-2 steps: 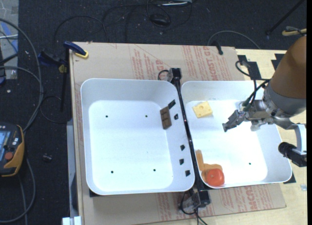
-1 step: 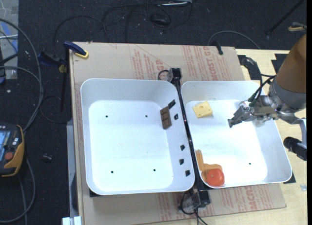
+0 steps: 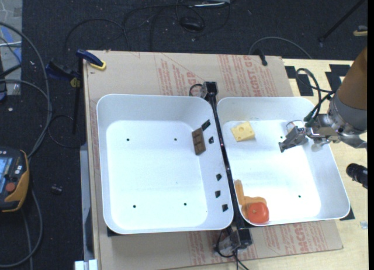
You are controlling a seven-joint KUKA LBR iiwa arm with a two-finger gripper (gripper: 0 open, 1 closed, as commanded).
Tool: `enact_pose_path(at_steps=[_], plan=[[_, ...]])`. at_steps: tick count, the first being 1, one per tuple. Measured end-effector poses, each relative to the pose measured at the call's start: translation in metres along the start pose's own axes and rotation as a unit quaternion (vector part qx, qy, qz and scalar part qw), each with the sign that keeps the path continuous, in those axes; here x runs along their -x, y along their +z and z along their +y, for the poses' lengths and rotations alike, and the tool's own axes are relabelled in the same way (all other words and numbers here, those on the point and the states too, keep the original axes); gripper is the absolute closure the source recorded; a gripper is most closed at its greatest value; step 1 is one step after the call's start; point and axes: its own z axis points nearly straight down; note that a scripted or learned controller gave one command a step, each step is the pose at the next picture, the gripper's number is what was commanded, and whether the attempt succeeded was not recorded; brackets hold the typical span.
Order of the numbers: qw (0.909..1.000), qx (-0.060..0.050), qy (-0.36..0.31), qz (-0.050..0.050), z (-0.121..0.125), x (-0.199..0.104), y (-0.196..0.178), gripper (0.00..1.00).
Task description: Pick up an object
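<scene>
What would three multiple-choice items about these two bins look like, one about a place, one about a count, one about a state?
1. Where does the brown chocolate bar lie?
A. left bin, near the divider
B. right bin, far corner
C. on the cardboard outside

2. How many objects lie in the right bin?
A. one
B. three
C. five

3. How is the gripper now?
A. gripping the tomato
B. over the right bin with nothing between its fingers
C. over the left bin

Answers: 1 A, the bar lies at the left bin's right side. 2 B, cheese wedge, tomato and orange piece. 3 B, it hangs right of the cheese, holding nothing.
</scene>
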Motion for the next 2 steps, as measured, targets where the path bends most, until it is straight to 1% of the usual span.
enact_pose_path(at_steps=[1,2], plan=[[1.0,0.0,0.0,0.0,-0.002,0.009,-0.009,0.0],[1.0,0.0,0.0,0.0,0.002,0.028,-0.013,0.0]])
